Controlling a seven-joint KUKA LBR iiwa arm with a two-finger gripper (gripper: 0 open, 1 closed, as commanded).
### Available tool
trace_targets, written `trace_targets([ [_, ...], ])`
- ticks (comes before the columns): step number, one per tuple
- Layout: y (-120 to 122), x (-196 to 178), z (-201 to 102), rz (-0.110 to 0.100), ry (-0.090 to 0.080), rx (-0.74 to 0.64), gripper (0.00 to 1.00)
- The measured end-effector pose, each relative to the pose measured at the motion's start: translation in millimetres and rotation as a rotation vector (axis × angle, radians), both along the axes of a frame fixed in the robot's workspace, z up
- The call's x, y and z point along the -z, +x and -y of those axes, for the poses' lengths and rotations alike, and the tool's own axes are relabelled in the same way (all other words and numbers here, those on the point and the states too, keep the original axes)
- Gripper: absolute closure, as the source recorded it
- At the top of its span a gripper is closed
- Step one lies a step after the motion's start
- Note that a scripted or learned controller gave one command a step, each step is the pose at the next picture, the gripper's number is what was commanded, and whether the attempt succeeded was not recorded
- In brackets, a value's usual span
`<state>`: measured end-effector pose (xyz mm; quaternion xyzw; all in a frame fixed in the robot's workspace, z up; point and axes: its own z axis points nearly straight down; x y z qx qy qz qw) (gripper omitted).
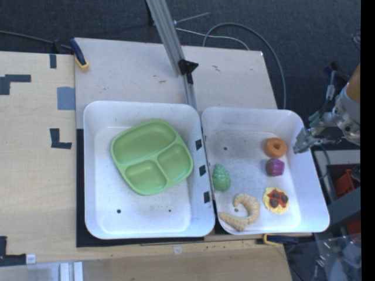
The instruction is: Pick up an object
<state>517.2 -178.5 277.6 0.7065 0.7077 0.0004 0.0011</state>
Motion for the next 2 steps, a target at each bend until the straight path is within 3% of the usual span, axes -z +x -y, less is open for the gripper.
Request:
trace_targets([
  [2, 5.3, -4.1, -108.9, -0.003, 0.003, -0.005, 1.00],
])
